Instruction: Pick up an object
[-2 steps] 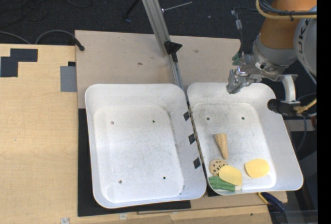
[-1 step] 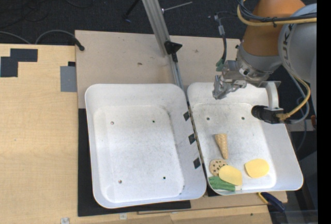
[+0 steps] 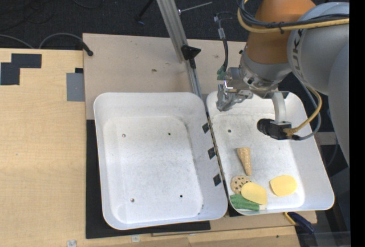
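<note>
Cone-shaped piece (image 3: 244, 159): lies in the right bin (image 3: 311, 194), long axis running near to far, narrow tip nearest.
Neighbours: round biscuit-like piece (image 3: 237, 183), two yellow pieces (image 3: 254, 193) (image 3: 283, 185) and a green piece (image 3: 244, 202) crowd the near end.
Gripper (image 3: 225, 98): at the bin's far left corner; nothing shows between its fingers, though their gap is too blurred to judge.
Relation: the cone lies nearer the camera than the gripper, slightly rightward.
Left bin (image 3: 108, 143): beside it.
</note>
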Controlling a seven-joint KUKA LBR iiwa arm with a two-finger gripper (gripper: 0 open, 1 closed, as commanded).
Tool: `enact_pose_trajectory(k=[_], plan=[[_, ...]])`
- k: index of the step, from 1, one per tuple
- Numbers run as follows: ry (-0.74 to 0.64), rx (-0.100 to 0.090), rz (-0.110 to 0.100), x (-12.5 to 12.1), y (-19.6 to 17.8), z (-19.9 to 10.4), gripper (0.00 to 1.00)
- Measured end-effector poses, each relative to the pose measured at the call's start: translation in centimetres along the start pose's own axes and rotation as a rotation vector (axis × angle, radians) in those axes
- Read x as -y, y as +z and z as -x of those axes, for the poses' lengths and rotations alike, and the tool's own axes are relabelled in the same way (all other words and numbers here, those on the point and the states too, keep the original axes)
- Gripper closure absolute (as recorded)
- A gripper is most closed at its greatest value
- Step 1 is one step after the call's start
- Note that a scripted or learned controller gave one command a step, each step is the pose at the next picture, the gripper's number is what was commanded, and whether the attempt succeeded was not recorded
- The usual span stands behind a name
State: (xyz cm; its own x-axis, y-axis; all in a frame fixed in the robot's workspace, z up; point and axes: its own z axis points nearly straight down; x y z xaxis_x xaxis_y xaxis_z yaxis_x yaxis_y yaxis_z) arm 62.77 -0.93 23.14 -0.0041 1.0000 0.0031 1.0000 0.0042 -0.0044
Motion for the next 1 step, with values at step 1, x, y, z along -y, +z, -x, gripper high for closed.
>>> enact_pose_trajectory(k=[1], plan=[[0.000,0.001,-0.002,2.35,-0.19,-5.76,1.00]])
